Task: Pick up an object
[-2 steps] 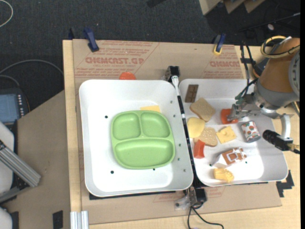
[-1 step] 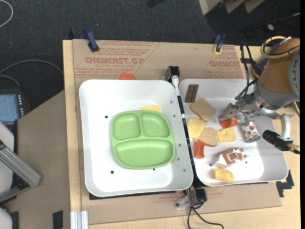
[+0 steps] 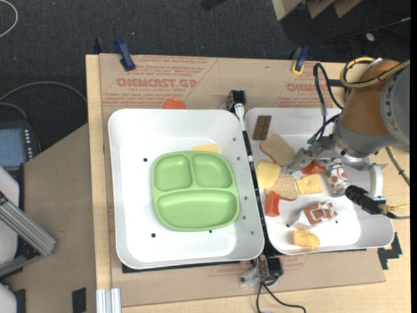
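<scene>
Camera view showed the end effector [image 3: 311, 160] low in the right white plastic bin [image 3: 365, 237], over a small red toy-food piece [image 3: 314, 168]; I could not tell its state. That piece looked light, rigid and smooth, best pinched across its narrow sides.

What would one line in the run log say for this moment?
arm: reaching in from right | gripper: low over food pieces in right bin | hold: cannot tell | left bin: green divided plate
</scene>
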Motion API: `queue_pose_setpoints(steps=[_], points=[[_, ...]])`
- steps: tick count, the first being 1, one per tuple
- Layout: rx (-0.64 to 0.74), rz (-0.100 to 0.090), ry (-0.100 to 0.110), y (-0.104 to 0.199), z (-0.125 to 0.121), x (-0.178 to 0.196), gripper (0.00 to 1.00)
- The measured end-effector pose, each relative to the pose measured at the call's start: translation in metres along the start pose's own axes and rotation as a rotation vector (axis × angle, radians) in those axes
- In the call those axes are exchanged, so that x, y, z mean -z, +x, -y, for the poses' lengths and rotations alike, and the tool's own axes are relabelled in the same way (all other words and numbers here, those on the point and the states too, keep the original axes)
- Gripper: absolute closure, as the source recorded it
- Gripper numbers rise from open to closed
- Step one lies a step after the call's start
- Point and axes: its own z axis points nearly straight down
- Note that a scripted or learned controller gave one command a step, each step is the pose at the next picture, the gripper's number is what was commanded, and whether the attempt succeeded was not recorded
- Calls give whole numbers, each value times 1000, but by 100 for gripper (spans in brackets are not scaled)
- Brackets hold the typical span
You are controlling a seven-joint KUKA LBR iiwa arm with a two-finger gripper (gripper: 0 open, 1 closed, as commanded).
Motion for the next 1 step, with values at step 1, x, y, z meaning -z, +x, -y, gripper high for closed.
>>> queue_pose_setpoints(steps=[1], points=[[-2, 2, -4, -2, -1, 11, 100]])
